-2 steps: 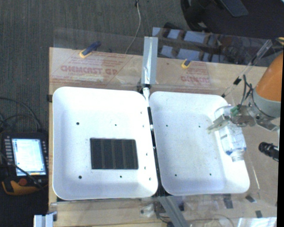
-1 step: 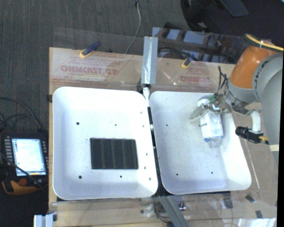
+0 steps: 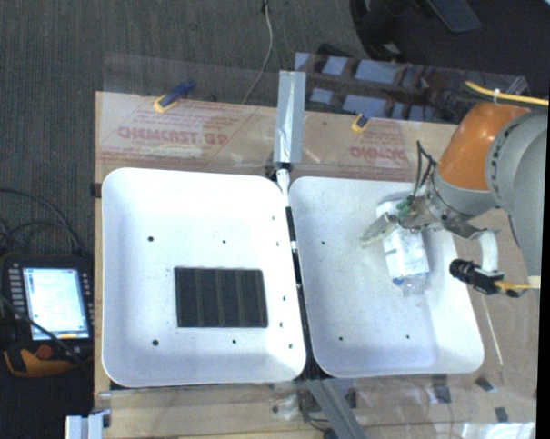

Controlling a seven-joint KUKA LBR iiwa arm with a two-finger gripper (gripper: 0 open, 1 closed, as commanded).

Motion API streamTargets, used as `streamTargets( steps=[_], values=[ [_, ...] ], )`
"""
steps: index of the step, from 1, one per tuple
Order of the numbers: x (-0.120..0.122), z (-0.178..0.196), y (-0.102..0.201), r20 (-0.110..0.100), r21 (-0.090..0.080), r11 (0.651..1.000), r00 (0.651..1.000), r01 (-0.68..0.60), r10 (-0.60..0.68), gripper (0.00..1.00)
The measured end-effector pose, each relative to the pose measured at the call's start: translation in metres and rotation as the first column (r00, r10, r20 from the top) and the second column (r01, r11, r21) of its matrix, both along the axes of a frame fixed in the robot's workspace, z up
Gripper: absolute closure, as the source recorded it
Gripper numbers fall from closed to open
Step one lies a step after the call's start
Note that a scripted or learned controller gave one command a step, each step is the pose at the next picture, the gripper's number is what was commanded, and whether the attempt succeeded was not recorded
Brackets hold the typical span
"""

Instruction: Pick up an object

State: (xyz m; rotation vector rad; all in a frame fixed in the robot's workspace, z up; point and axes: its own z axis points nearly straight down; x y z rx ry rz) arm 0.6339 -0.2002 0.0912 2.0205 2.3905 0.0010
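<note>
A clear plastic bottle (image 3: 408,258) lies in the right bin (image 3: 361,341), toward its far right side, with its length running roughly front to back. My gripper (image 3: 404,213) comes in from the right, below the arm's orange band (image 3: 469,150), and sits right at the far end of the bottle. It is low over the bin floor. Cables and the wrist hide how it meets the bottle. A flat black ribbed pad (image 3: 221,297) lies in the middle of the left bin (image 3: 129,217).
A black and yellow fitting (image 3: 477,274) sticks out over the right bin's right rim. A metal bar (image 3: 290,115) stands behind the seam between the bins. A control pendant with a lit screen (image 3: 53,304) lies on the floor at the left.
</note>
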Motion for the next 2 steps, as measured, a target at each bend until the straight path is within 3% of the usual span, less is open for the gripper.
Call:
streamTargets(
  steps=[1, 2],
  values=[
    [-0.032, 0.001, 0.011, 0.004, -0.001, 0.998, 0.998, -0.07, 0.07, 0.0],
    [-0.066, 0.001, -0.001, 0.006, 0.0, 0.998, 0.998, -0.066, 0.066, 0.0]
  ],
)
